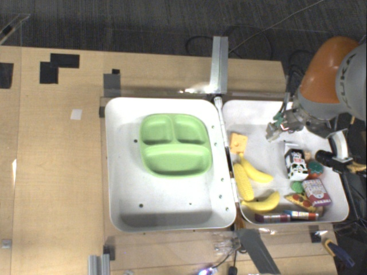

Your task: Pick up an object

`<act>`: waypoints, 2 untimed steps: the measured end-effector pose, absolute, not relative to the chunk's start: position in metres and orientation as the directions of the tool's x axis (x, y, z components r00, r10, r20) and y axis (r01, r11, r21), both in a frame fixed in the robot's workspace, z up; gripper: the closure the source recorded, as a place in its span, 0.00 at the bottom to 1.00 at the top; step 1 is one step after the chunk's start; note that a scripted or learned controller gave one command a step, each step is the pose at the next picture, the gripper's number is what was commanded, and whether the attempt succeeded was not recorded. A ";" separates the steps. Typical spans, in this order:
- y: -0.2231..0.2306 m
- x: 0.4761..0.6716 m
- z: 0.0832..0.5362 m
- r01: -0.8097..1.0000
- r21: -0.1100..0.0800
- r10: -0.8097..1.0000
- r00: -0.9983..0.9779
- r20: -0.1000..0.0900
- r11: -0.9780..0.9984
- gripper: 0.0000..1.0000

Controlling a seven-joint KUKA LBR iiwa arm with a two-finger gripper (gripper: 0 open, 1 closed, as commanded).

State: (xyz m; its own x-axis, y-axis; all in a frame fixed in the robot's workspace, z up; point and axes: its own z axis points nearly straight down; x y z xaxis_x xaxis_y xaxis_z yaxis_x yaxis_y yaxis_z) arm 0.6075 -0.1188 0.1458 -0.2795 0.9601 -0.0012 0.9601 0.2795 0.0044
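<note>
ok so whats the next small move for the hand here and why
Probably lower toward the toy cow. The hand hovers over bare floor at the back of the right bin, with nothing visibly between its fingers, and the cow lies just in front of it, apart from the bananas.

The wooden bench [51, 171] spans the frame below a dark carpet strip at the top. Two white bins rest on it side by side: the left bin [123, 211] at centre, the right bin [252, 116] at centre right. Black squares [60, 65] mark its upper left.
</note>
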 end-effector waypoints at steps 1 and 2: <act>-0.189 0.591 0.105 0.962 0.003 0.962 -0.275 -0.002 0.275 1.00; -0.163 0.613 0.090 0.998 0.009 0.998 0.062 -0.001 -0.062 1.00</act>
